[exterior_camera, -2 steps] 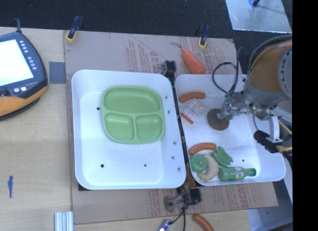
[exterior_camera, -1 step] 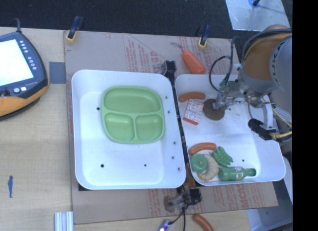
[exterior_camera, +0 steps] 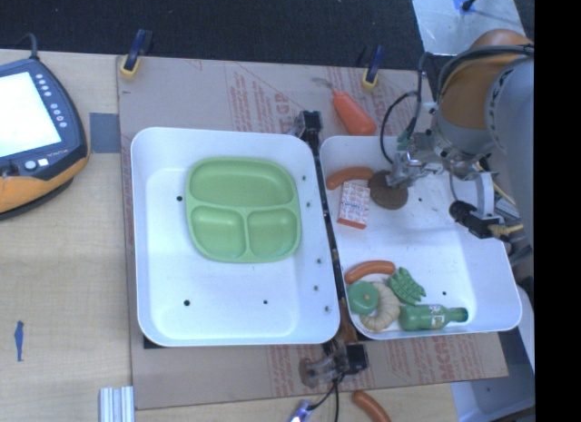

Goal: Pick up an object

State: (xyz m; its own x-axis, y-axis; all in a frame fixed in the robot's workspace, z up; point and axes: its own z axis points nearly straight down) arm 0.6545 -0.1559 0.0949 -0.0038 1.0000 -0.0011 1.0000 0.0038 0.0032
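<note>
My gripper (exterior_camera: 399, 178) hangs low over the back of the right bin (exterior_camera: 454, 248), right above a round brown object (exterior_camera: 390, 196). A sausage (exterior_camera: 349, 176) lies just left of it, and a red-and-white packet (exterior_camera: 354, 204) sits in front of that. At the front of the right bin lie another sausage (exterior_camera: 369, 270), a green leafy piece (exterior_camera: 406, 284), a green round piece (exterior_camera: 364, 299), a pale pastry (exterior_camera: 383, 309) and a green bottle (exterior_camera: 431, 317). I see nothing between the fingers.
The left bin (exterior_camera: 163, 257) holds a green divided plate (exterior_camera: 243, 209). An orange carrot (exterior_camera: 352, 113) lies on the cardboard behind the bins. A tablet pendant (exterior_camera: 32, 130) rests at the far left. Another sausage (exterior_camera: 372, 405) lies in front of the bins.
</note>
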